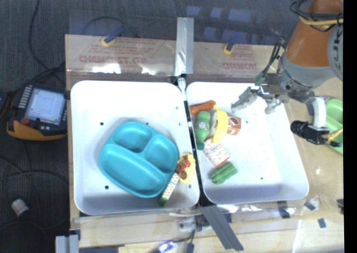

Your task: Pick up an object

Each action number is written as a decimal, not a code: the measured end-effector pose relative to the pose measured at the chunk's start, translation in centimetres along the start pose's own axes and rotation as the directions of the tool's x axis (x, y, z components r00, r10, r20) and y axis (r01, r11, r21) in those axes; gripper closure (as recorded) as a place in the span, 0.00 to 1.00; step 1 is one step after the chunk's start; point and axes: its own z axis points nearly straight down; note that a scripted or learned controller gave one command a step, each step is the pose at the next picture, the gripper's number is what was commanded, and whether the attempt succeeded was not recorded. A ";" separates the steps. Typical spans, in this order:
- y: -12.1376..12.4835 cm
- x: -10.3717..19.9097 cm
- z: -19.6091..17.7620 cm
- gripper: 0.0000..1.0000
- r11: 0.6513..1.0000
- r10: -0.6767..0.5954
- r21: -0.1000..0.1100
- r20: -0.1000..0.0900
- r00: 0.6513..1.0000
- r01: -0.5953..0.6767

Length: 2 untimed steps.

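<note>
Objects [215,134] are being kept heaped at the right bin's [279,182] left side, beside a teal tray [139,157] in the left bin [89,134]. Farther back, gripper [257,100] is being held spread, nothing between its fingers.

A divided tray [139,158] lies in the left bin [89,112]; toys [215,134] in the right bin [279,157].

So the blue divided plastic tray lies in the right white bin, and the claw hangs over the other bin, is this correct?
Not quite. The camera view shows the blue divided plastic tray in the left white bin; the claw hangs over the other, right bin.
</note>
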 end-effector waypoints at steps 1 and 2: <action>5.7 -0.5 15.5 0.00 1.000 -0.025 -0.002 0.002 1.000 0.025; -4.0 -5.9 10.3 0.00 1.000 -0.021 0.000 0.002 1.000 0.021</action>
